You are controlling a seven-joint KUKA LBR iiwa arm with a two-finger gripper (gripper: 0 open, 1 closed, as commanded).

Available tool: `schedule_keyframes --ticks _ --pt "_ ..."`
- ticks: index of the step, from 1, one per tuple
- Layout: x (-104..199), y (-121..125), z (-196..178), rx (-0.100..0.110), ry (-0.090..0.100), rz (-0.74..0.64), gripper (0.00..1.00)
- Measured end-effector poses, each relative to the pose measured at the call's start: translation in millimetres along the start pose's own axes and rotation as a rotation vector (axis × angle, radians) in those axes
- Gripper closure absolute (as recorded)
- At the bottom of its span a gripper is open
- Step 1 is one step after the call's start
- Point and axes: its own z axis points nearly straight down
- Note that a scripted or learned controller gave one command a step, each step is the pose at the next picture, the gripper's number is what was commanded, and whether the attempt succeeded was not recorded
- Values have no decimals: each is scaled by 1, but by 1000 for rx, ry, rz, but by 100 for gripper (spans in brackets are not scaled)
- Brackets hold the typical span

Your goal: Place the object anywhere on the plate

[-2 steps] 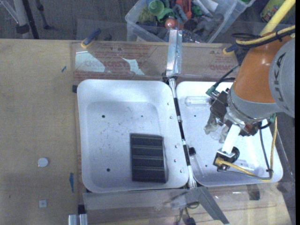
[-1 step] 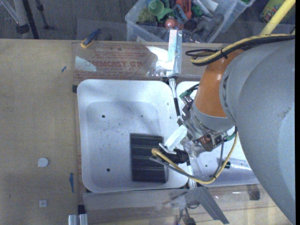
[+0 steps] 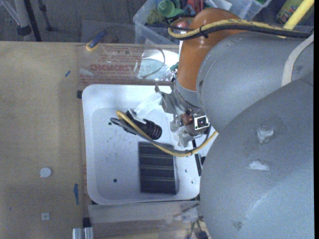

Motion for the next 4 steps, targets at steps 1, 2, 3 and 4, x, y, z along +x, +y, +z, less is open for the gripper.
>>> schedule_keyframes --ticks 1,2,3,4 --pt "-6 -58 134 1 -4 -47 100" --pt "43 -34 71 3 -5 -538 100" --pt "155 -34 27 1 3 25 100" --pt "93 -48 107 1 -3 40 100"
